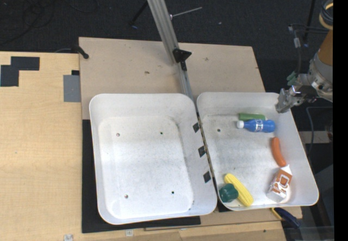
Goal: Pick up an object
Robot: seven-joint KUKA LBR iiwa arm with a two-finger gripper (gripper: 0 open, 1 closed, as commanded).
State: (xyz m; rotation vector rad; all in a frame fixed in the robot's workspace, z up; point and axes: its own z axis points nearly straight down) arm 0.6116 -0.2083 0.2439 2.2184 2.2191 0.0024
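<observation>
Fingers [284,101] state cannot be determined; they hover at the right bin's [255,96] upper right rim. Nearest target: blue bottle [259,125], lying on its side, upper part of that bin. Likely light, rigid, prone to rolling. Grasp across mid-body.
</observation>
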